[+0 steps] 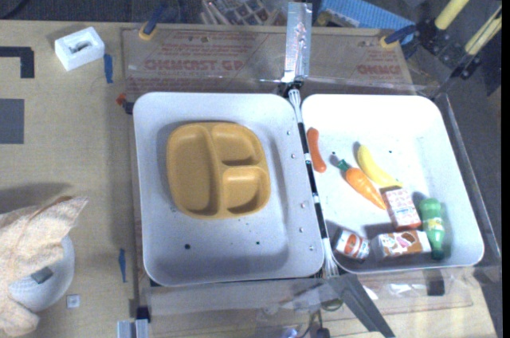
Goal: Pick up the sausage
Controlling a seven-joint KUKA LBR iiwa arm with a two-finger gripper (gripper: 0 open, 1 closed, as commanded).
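Observation:
The sausage (316, 150) is a slim red-orange link lying lengthwise against the left wall of the right bin (454, 161), near the divider between the two bins. It lies apart from the other toy foods, with bare white floor to its right.
The right bin also holds a carrot (362, 183), a banana (374, 167), a small red carton (402, 208), a green bottle (433, 226), a can (351, 245) and a box (398, 244). A yellow divided tray (217, 168) sits in the left bin (151, 169).

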